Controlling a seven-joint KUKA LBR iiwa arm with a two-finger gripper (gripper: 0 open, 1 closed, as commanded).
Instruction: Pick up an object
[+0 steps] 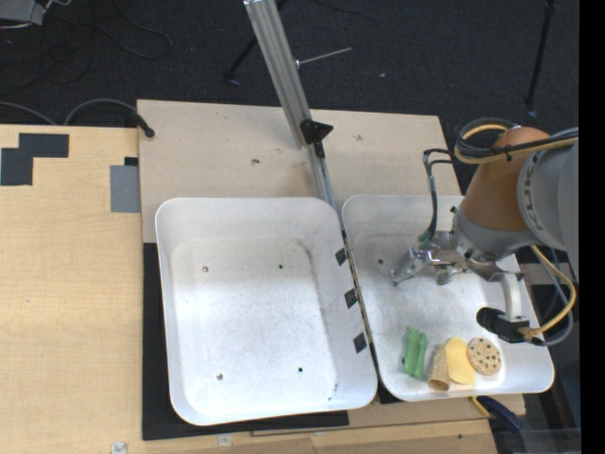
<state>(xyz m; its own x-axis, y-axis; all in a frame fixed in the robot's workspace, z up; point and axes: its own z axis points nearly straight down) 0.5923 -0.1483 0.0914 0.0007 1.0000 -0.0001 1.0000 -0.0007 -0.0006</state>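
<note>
1. Over the right bin (pixel 378 225), near the middle of its floor, my gripper (pixel 423 265) hangs low, with the grey arm and its orange band reaching in from the bin's right edge.
2. My metal fingers (pixel 406 269) point toward the bin's left wall; the view is too small and cluttered for me to tell how far apart they stand, and I see nothing between them.
3. Along the near edge of the right bin lie the objects, well apart from my gripper: a green block (pixel 414 352) stands nearest the left wall.
4. Just beside it, toward the near right corner, sits a tan cone (pixel 440 369), touching a yellow piece (pixel 459 360).
5. A round brown cookie with dark dots (pixel 484 356) lies against the yellow piece, closest to the right edge.
6. The left bin (pixel 250 310) sits alongside, its right rim meeting the right bin's left rim.
7. A slanted metal rail (pixel 284 74) rises from the far side of the bench (pixel 66 282), above where the bins meet.
</note>
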